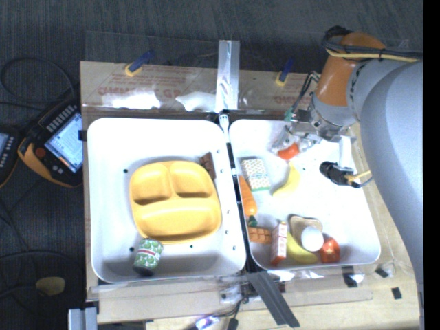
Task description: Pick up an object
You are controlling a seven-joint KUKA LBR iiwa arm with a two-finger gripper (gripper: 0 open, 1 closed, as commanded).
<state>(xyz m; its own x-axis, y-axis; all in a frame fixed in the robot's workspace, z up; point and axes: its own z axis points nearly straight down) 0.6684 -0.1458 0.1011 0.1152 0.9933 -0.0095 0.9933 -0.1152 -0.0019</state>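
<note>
i've got the gripper (294, 139) down in the right bin (357, 215), far corner, w/ a small orange-red object (287, 151) right at its tips. can't tell if the fingers are apart or closed on it. no lift visible, so pick's not confirmed; grasp + raise left imo.

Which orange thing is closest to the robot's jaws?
The small orange-red piece at the top of the right bin, right beside the gripper. The carrot lies by the divider, and the tomato-like ball sits near the front.
</note>
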